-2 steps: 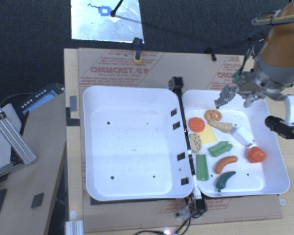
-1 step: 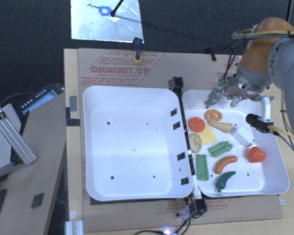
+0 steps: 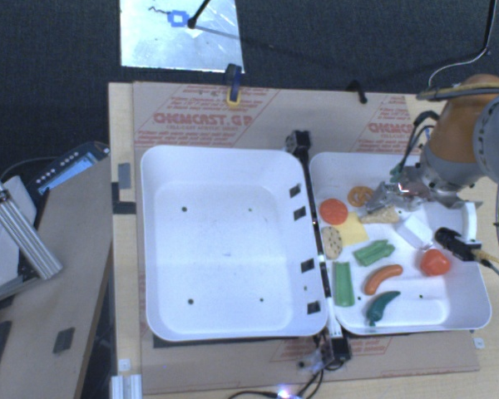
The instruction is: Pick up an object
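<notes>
From the camera above the bench, my gripper (image 3: 388, 196) hangs low over the right bin (image 3: 470, 306), near its far edge; I cannot tell its state, since the wrist hides it. Just under me lies a pale tan wedge (image 3: 382, 216), touching the yellow slice (image 3: 353, 233) beside it, with the pretzel (image 3: 361, 195) toward the far wall. I judge the wedge to be light, stiff plastic toy food, smooth and apt to slide, so I would pinch it across its narrow width. The left bin (image 3: 162, 169) sits alongside.
</notes>
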